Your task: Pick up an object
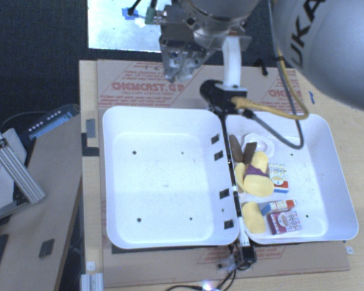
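At top centre the gripper hangs above the bench, its state unclear, while yellow objects lie in the right bin.

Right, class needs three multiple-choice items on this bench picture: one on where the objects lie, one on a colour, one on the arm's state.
1. Where do the objects lie?
A. left bin
B. right bin
C. on the cardboard

2. What colour are the rounded soft pieces?
A. yellow
B. green
C. blue

3. Where is the gripper?
A. down among the objects
B. above the far edge of the bins
C. inside the left bin

Key: 1 B, the pile sits in the right bin. 2 A, the rounded pieces are yellow. 3 B, the gripper hangs over the cardboard behind the bins.
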Robot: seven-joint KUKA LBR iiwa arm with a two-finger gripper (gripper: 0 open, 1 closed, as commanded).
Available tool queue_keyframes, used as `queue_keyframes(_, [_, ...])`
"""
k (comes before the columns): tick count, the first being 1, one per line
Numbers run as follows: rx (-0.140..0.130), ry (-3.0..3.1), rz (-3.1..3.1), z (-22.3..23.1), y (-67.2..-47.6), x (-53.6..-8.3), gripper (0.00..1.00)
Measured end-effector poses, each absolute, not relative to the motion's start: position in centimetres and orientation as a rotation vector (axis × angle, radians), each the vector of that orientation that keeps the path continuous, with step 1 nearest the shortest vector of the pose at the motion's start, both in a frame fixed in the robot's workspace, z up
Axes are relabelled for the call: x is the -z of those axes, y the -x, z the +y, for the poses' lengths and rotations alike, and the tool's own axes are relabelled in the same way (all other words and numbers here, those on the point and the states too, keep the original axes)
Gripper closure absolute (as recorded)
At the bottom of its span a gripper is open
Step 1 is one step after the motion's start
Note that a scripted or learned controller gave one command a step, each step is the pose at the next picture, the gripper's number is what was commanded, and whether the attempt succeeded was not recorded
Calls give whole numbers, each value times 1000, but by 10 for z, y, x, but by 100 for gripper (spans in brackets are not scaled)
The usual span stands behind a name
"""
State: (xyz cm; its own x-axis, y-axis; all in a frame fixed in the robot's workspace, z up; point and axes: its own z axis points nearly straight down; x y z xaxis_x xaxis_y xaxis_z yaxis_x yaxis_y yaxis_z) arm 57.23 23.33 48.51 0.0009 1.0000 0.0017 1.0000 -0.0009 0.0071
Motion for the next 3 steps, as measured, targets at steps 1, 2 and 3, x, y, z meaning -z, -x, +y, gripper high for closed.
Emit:
queue_keyframes(1, [-12, -2220, 2216, 213, -632, -534, 100])
queue_keyframes(2, [19, -2221, 2231, 235, -628, -390, 100])
queue_keyframes(3, [-30, -2209, 2224, 235, -584, -547, 100])
